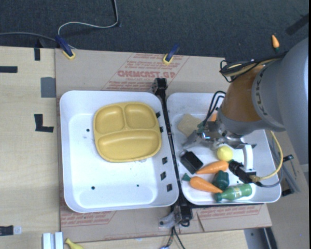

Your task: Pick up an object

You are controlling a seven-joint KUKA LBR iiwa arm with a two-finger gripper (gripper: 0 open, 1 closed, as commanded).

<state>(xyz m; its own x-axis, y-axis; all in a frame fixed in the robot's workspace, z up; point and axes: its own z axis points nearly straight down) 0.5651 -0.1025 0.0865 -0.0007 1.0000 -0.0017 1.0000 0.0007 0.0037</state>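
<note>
Bins are set side by side on a brown cardboard sheet (pixel 140 74) that covers the bench. The left bin (pixel 75 154) carries a yellow divided plate (pixel 127 130), which lies toward that bin's far edge and nearer its right wall than its left. The right bin (pixel 194 101) holds the loose objects: a tan block (pixel 188 123) near its far left corner, a black block (pixel 191 161) against its left side toward the middle, a yellow ball (pixel 224 153) near the centre, and two orange carrots, the upper carrot (pixel 214 167) just beside the ball on its near side, the lower carrot (pixel 204 184) close to the near edge. A dark teal piece (pixel 221 179) is lodged between the two carrots, and a green bottle (pixel 234 192) lies on its side along the near edge toward the right corner. The arm (pixel 269 95) is extended from the right over the right bin, its orange band above the far part of the bin. The gripper (pixel 210 135) is seen low over the bin's middle, between the tan block and the yellow ball; whether it is open or closed cannot be told, and no object is seen held by it.
</note>
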